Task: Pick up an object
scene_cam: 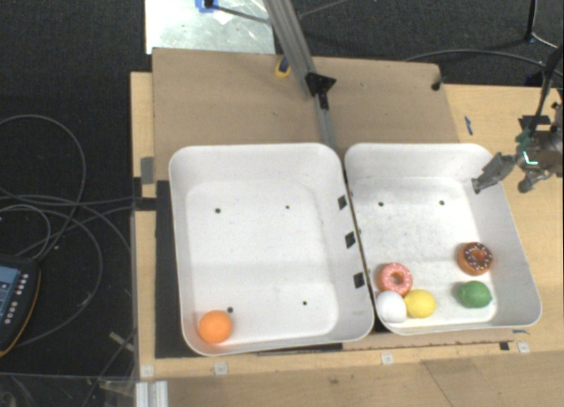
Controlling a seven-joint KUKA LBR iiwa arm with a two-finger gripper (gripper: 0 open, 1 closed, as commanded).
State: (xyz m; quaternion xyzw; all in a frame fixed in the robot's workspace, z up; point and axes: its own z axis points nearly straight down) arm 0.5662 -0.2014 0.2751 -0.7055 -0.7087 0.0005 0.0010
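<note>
- The jaws [502, 172] sit at the right edge of the frame, above the upper right rim of the right bin [423, 163]; two dark fingers show, spread a little, but how far open I cannot tell — nothing is seen between them and they touch no object.
- Five objects lie in the right bin's lower part: a pink donut [394, 277], a white ball [390, 307] just below it, a yellow ball [420, 303] touching the white one, a green ball [474, 294] near the lower right corner, and a brown donut [474, 258] just above the green ball.
- An orange ball [214, 327] lies alone in the lower left corner of the left bin [256, 163], close to the wall.
- The upper half of the right bin is bare floor — open room below the jaws.
- The bins touch along their middle rims; the desk [370, 79] shows beyond them at the top.
</note>
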